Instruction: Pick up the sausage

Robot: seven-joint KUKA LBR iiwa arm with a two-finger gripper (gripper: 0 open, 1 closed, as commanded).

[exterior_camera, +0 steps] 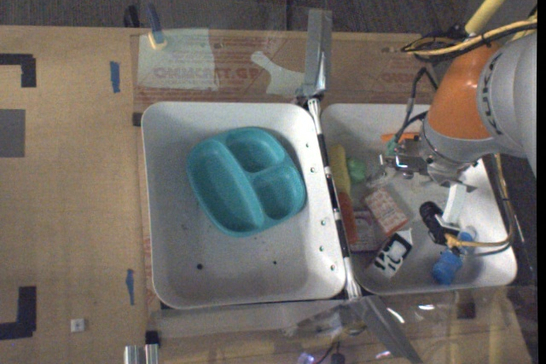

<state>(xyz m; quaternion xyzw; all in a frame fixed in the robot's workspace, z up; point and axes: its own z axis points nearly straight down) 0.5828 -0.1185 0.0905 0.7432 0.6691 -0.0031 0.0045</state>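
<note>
Currently | sausage (345,219) lies tight along left wall of right bin (499,268), below yellow piece (339,166) | gripper (394,163) over bin middle, jaws: cannot tell | risk: wall blocks the jaws, sausage slips.

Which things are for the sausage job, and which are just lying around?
For the job:
reddish sausage, by the right bin's left wall
robot arm

Just lying about:
teal plate
yellow stick
green bit
pink packet
black-and-white thing
blue thing
</note>
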